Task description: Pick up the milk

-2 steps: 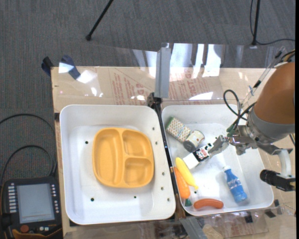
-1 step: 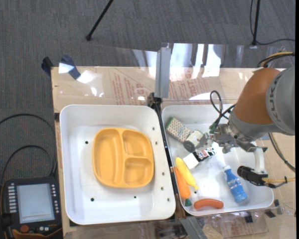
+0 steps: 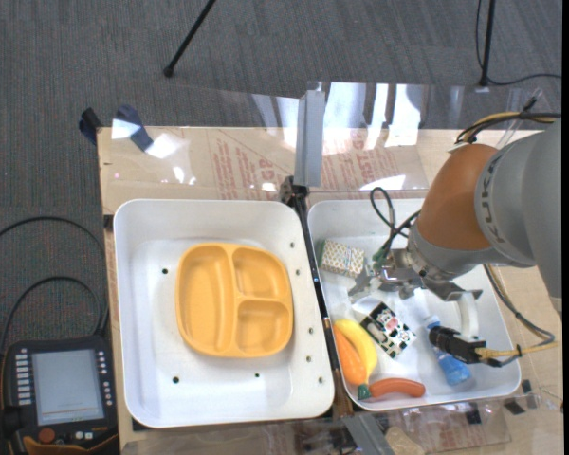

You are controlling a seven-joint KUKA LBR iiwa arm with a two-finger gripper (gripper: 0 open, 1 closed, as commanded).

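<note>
I read the milk (image 3: pixel 391 329) as the small black-and-white cow-patterned carton lying on its side in the right bin (image 3: pixel 505 335), just right of centre in the frame and towards the bottom. My hand (image 3: pixel 389 281) hangs just above it in the picture, slightly up and left of the carton, with the grey wrist and orange band filling the right side of the frame. I cannot tell from this slant whether the hand is wide or narrow; the metal parts blur together there, and nothing shows between them.

To do this step well, I would bring the hand squarely over the carton's middle, turn it to close across the carton's shorter side, and come straight down before closing. The carton lies skewed to the bin walls, so the wrist angle matters, in my judgement.

The crowding is the trouble. A banana (image 3: pixel 357 345) lies just left of the milk, close enough that a finger could catch it. Beneath both, near the bin's lower rim, is a hot dog (image 3: pixel 396 388). A blue bottle (image 3: pixel 449 354) lies to the right, near a dark cable end. A small patterned box (image 3: pixel 342 257) sits up and left of the hand.

The left bin (image 3: pixel 137 254) carries a yellow divided plate (image 3: pixel 234 300), well apart from all this.
</note>
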